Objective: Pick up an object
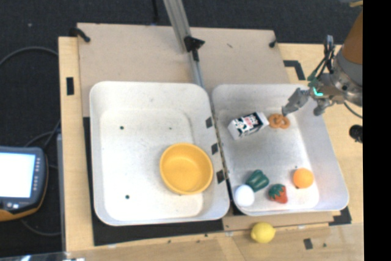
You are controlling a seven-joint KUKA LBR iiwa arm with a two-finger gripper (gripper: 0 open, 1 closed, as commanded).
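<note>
Your end effector (pixel 303 102) hung over the right bin (pixel 317 150), fingers spread apart with nothing between them, just right of the small brown pastry (pixel 280 121). That pastry lay beside the tipped milk carton (pixel 247 124), so I judged it the nearest pick. You wanted to centre the fingers across the pastry, clear of the carton, then drop straight down before closing. The orange (pixel 302 178) sat well below it.

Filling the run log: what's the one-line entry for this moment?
gripper above right bin | open, holding nothing | nearest: pretzel | yellow bowl in left bin
</note>
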